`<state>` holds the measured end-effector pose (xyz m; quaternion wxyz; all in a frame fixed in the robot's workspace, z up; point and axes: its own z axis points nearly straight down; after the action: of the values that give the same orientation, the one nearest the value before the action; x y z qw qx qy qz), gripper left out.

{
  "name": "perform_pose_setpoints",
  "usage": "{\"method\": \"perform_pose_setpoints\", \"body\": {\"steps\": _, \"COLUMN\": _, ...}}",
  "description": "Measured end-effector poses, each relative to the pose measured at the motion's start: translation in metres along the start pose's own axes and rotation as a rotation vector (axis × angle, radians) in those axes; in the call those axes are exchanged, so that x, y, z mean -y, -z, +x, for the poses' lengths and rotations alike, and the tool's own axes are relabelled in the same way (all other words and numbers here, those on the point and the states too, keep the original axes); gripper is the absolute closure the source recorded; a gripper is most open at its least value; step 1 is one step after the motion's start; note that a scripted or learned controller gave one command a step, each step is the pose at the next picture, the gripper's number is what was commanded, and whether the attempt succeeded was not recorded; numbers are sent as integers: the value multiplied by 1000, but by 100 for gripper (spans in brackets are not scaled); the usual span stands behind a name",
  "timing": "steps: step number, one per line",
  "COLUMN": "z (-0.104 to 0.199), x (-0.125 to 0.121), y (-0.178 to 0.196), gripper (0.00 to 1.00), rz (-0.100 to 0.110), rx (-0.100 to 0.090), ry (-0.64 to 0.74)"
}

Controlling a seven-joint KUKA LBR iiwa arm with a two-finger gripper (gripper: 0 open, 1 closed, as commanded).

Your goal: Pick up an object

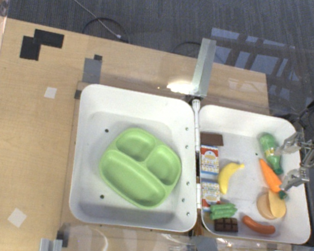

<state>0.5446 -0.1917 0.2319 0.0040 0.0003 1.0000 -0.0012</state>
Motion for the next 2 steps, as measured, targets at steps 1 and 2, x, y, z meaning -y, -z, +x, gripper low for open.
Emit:
{"method": "perform_pose_setpoints", "body": {"steps": 1, "z": 11, "x": -18, "y": -130, "gripper": 0, "rz": -6, "rx": -11, "ry": 74}}
{"method": "perform_pose_setpoints", "body": {"steps": 2, "z": -43, "x": -98, "y": -142, "gripper": 0, "rz": -2, "rx": 9, "ry": 255}}
